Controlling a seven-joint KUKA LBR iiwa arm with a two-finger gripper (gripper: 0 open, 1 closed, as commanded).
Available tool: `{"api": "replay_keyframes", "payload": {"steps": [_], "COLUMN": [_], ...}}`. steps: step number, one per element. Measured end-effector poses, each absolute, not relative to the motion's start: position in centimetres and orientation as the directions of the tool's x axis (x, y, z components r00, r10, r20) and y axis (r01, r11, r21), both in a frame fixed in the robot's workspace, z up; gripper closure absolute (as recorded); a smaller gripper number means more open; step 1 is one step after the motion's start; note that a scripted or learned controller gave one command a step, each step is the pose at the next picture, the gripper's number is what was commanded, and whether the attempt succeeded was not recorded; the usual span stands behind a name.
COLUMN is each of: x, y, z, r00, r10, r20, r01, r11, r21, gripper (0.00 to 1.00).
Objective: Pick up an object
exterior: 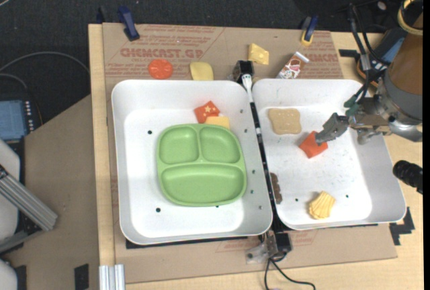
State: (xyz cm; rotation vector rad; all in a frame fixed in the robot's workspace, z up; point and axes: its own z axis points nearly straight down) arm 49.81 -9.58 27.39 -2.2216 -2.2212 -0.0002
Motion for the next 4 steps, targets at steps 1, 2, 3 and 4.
{"api": "replay_keyframes", "payload": {"steps": [1, 2, 3, 4], "x": [57.9, 55.6, 58.9, 58.8], "y": [-11.3, -14.7, -11.0, -11.3], "z": [21.3, 9.4, 8.4, 9.5], "r00": [-0.002, 0.004, -0.004, 0.001], "r10": [1.0, 1.0, 1.0, 1.0], "r20": [-0.002, 0.002, 0.0, -0.002], "r01": [1.0, 1.0, 1.0, 1.0], "r11": [0.002, -0.004, 0.004, -0.001], "r21": [0.004, -0.012, 0.003, 0.005], "gripper": [0.0, 0.0, 0.0, 1.0]}}
